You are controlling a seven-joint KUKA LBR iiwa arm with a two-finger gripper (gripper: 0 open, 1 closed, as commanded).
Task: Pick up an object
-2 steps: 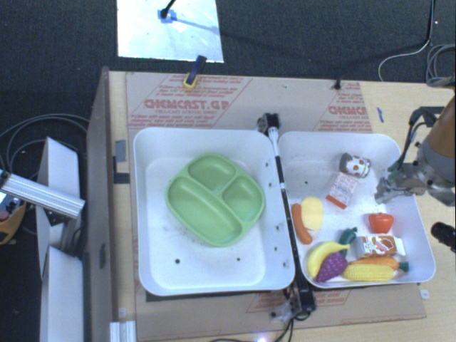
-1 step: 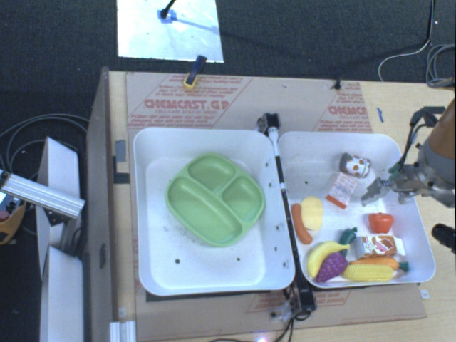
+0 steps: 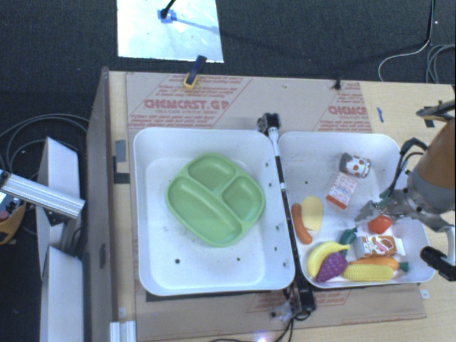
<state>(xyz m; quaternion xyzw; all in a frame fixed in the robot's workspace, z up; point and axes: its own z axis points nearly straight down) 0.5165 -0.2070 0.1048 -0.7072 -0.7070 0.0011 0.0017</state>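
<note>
In the right bin (image 3: 335, 148), near its right wall, a small round red-orange toy tomato (image 3: 380, 224) lies directly beneath the hand (image 3: 381, 209), whose metal fingers reach it from the right; whether they are released or clenched on it I cannot tell. Just below the tomato lies a flat printed carton (image 3: 380, 246), then a knobbly yellow corn cob (image 3: 369, 270), a bumpy purple grape cluster (image 3: 331, 266) and a smooth curved banana (image 3: 323, 251). Left of these lie a slim orange sausage shape (image 3: 301, 224) and a pale yellow oval piece (image 3: 311, 212). Higher up sit a red-and-white box (image 3: 343, 189) and a small can on its side (image 3: 355, 164). The left bin (image 3: 153, 212) carries a glossy green divided plate (image 3: 215, 199) with rounded compartments. Both bins rest on a worktop (image 3: 235, 98) covered with printed brown paper.
</note>
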